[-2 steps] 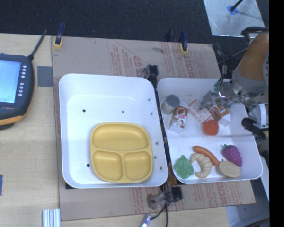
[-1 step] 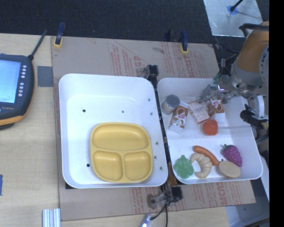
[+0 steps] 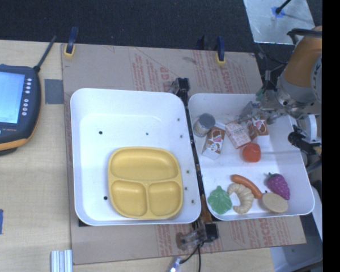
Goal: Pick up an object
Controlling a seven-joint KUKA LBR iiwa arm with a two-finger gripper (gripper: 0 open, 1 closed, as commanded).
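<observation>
On the wooden tabletop (image 3: 28, 208), two white bins sit side by side, the left bin (image 3: 88, 152) holding a yellow divided plate (image 3: 144, 182), the right bin (image 3: 289, 152) holding toy foods, with the end effector (image 3: 259, 113) low at its upper right over small packets (image 3: 238, 134), grip state unclear.

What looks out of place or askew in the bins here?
Nothing spilled or damaged. The yellow plate sits slightly askew in the left bin; the small cartons lie tipped over in the right bin.

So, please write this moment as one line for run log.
gripper: over right bin far edge | near red packet | nothing seen held | yellow tray: left bin
</observation>
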